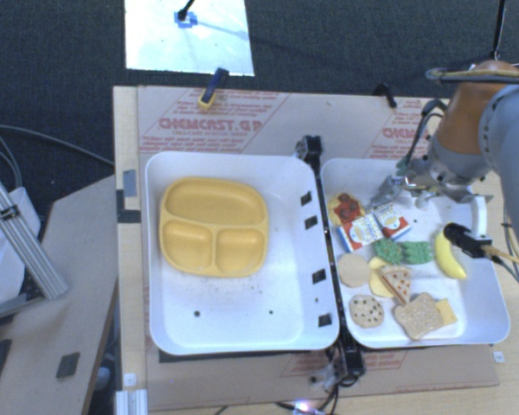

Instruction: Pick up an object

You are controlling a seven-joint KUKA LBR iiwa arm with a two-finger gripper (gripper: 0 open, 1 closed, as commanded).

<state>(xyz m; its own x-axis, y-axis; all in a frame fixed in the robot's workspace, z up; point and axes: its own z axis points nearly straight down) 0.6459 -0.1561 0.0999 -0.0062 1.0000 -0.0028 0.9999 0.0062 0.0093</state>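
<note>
The right white bin [493,318] holds several toy foods. A red packet [347,206], a white and red box [363,230] and a small blue-edged carton [392,221] lie at its upper left. Below them are green broccoli [387,251], a green leafy piece [419,252] and a yellow banana [451,258]. A pizza slice [398,282], a chip cookie [366,311] and a bread slice [419,316] lie near the front. My gripper [391,192] hangs low over the bin's upper part, just above the blue-edged carton, with the orange-banded arm [467,119] behind it.
The left white bin [182,318] holds a yellow divided plate [214,226]. A black-clipped divider [320,232] separates the bins. A black and white part [469,236] juts over the right bin beside the banana. A round tan disc [355,271] and cheese pieces [448,312] also lie there.
</note>
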